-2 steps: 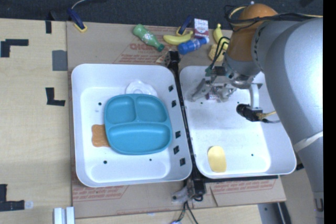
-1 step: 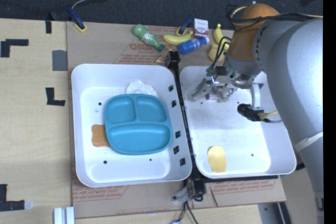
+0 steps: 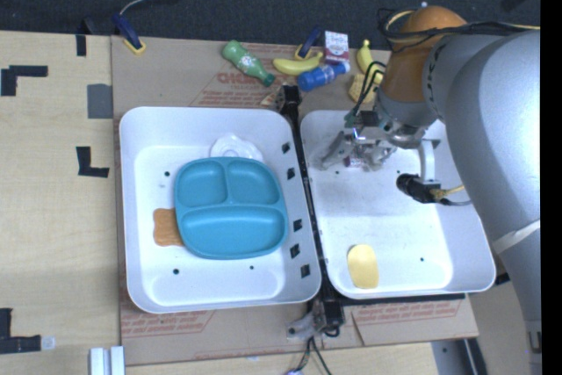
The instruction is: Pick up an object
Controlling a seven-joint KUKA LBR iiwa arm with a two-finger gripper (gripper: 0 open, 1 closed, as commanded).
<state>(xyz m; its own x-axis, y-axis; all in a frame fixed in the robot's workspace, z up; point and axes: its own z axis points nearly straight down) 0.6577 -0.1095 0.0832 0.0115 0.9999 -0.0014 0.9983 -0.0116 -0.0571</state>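
Observation:
My gripper (image 3: pixel 341 157) hangs over the back part of the right bin (image 3: pixel 399 215), its metal fingers pointing left and down, spread apart with nothing between them. A yellow rounded object (image 3: pixel 362 265) lies near the front of that bin, well clear of the gripper. In the left bin (image 3: pixel 149 189) a blue divided plate (image 3: pixel 231 207) rests over a white lid-like piece (image 3: pixel 235 146) and an orange flat piece (image 3: pixel 165 227) that pokes out at its left.
Behind the bins, on the cardboard, lie a green bottle (image 3: pixel 247 62), a banana (image 3: pixel 296 64), a blue bottle (image 3: pixel 318 77), a small carton (image 3: pixel 336 43) and another yellow item (image 3: pixel 364 57). The grey arm covers the right bin's far right side.

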